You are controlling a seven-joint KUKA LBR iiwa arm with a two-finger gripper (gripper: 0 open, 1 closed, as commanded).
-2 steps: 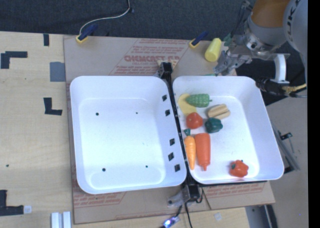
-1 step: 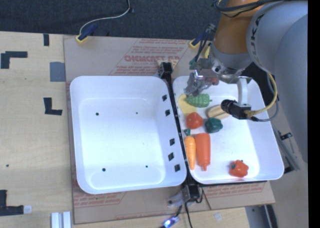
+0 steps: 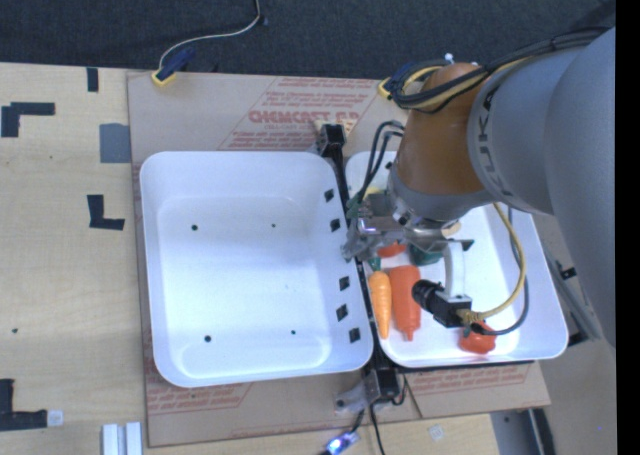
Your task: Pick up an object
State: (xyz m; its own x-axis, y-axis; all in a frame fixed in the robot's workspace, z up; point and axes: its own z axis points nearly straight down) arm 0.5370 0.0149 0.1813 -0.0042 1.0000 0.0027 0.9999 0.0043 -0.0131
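1. While the arm [image 3: 470,143] covers much of the right bin [image 3: 535,328], I cannot tell the gripper [image 3: 395,243] state.
2. Below it I see an orange carrot [image 3: 380,305], a darker orange piece [image 3: 405,301] and a red piece [image 3: 477,340].
3. At centre left lies the left bin [image 3: 240,263].

The arm [image 3: 470,143] reaches from the right over the right bin [image 3: 530,343], its gripper [image 3: 395,243] low near the bin's left wall. Just below it lie a yellow-orange carrot [image 3: 381,303] and a redder carrot [image 3: 405,301] side by side. A small red piece [image 3: 477,341] lies nearer the front. The left bin [image 3: 240,263] sits beside it.
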